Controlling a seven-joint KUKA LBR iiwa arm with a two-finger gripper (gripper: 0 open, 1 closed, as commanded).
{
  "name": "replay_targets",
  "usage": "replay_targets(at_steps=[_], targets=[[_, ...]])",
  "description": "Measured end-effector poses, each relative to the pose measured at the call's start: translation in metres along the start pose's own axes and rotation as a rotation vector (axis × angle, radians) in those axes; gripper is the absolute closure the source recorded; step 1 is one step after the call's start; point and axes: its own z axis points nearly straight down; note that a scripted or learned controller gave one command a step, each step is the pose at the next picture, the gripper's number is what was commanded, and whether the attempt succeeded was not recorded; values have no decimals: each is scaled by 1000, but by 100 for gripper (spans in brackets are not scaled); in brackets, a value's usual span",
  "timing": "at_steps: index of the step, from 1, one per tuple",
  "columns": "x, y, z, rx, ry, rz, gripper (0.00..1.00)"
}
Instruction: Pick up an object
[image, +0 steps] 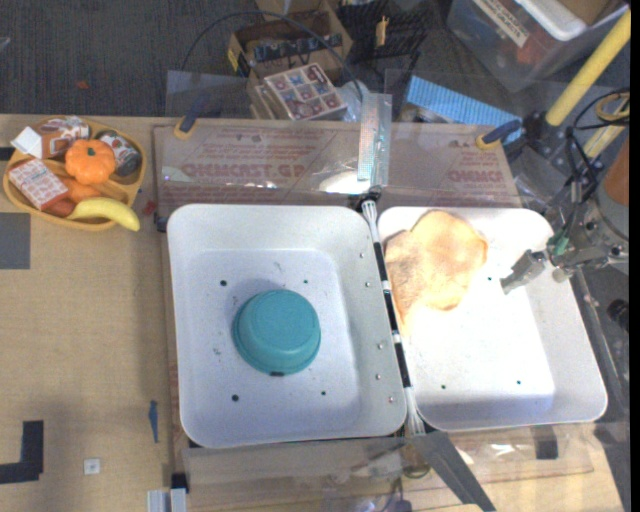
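Camera view: gripper (522, 272), grip state unreadable, over right bin's (520, 400) right edge.

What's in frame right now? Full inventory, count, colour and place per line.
Shallow white plastic bins: 2, white, side by side at bench centre.
Round teal plastic bowl: 1, teal, upside down in the left-hand bin.
Flat tan floppy disc, tortilla-like: 1, tan-yellow, right-hand bin, upper left corner by the divider.
Yellow dish of toy food: 1, holds an orange pumpkin, a yellow banana and small boxes, bench upper left.
Clear plastic sheets with red print: 2, behind the bins.
Cardboard boxes and clutter: several, mixed colours, floor beyond the bench.
End effector: 1, grey metal, over the right-hand bin's right side, apart from the disc.
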Motion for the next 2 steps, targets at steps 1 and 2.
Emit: replay_targets(at_steps=[1,2], targets=[[0,0,0,0,0,0,0],[65,40,89,1,0,-6,0]])
